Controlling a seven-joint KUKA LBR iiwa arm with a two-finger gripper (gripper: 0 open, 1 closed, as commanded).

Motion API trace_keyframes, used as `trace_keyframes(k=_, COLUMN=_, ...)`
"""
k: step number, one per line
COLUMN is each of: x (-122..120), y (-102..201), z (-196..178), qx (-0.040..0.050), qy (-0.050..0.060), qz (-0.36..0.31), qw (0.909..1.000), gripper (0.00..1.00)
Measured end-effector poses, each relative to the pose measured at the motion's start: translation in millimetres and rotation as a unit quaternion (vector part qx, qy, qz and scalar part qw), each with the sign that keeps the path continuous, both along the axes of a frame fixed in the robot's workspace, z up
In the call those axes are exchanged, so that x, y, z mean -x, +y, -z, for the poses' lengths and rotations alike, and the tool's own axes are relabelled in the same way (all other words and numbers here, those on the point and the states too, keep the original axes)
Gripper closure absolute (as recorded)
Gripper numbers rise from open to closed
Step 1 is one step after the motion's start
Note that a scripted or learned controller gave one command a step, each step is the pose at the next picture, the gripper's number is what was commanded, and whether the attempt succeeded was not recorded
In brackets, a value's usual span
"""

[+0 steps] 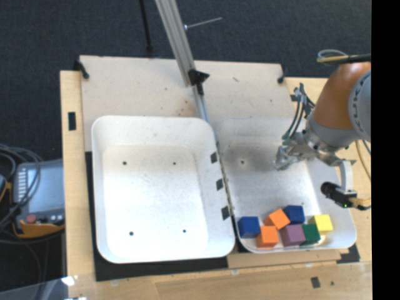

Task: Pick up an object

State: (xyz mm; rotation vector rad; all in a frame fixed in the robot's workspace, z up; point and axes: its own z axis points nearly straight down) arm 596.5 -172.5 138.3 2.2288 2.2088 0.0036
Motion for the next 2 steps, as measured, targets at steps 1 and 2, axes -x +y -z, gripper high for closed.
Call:
trace_keyframes(k=1, x=-10.5, y=3.1, z=-58.1, qx=0.0007, qy=-0.002, qz=-0.006, qw=1.0, gripper=1.0)
trace_keyframes(k=2, x=-11.2, y=2.2, z=-64.3, qx=-0.0002, qy=0.001, qz=-0.007, qw=1.0, gripper=1.0)
